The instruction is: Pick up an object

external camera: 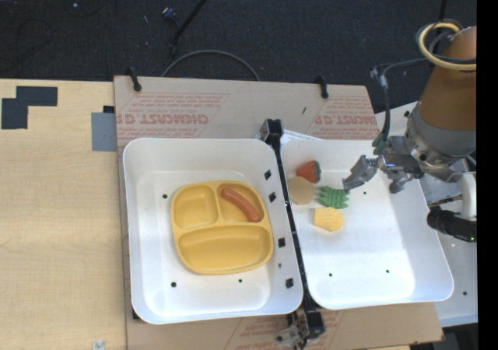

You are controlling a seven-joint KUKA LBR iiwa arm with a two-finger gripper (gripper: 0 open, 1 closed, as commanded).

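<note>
In the right bin (389, 271) several toy foods lie near its upper left: a red strawberry-like piece (309, 171), a beige round piece (300, 190), a green leafy piece (334, 198) and a yellow cheese wedge (328, 220). My gripper (359, 174) hangs over the right bin, just right of and above the green piece, its grey fingers pointing left. I see nothing between its fingers. A yellow divided plate (220, 243) rests in the left bin (148, 263) with a sausage (242, 204) in its upper right compartment.
The arm's orange and grey body (447, 99) stands at the right over the right bin's edge. A black divider (284, 216) runs between the bins. Cardboard (194, 111) lies under both bins. The right bin's lower half is bare white floor.
</note>
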